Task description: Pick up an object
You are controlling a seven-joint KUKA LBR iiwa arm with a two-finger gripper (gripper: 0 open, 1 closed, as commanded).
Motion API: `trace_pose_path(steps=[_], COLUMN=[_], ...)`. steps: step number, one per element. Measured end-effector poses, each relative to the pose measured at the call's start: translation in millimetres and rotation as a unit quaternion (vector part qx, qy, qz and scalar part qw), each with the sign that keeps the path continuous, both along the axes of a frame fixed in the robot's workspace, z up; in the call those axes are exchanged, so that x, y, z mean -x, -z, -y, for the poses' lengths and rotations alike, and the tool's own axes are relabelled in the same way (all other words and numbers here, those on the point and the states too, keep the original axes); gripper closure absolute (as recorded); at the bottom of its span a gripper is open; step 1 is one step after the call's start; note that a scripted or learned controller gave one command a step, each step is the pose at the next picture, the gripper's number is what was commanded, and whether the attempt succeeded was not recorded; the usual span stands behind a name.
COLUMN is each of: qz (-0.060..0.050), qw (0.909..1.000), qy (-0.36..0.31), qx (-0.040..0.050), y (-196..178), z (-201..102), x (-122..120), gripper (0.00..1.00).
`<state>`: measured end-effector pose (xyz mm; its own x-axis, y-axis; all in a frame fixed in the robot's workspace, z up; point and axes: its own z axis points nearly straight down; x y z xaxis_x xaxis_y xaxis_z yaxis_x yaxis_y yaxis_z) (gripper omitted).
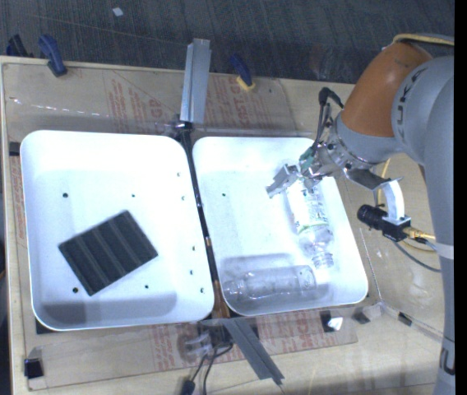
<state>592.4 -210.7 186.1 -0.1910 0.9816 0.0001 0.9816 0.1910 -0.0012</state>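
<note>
We can't really tell how wide the fingers [287, 178] are set, but they sit right at the top of the upright clear bottle [311, 219] in the right bin [217, 220], which looks light, slick and crushable, so we'd grab its ribbed middle.

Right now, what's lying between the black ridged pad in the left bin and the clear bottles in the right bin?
In the camera view, between the black ridged pad and the clear bottles lie bare white bin floor and the two bins' adjoining rims.
</note>
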Motion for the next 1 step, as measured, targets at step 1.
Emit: trace_pose_path(steps=[1], qz=[0.0], qw=[1.0], qy=[0.0], qx=[0.0], y=[0.0], z=[0.0], x=[0.0], gripper=[0.0])
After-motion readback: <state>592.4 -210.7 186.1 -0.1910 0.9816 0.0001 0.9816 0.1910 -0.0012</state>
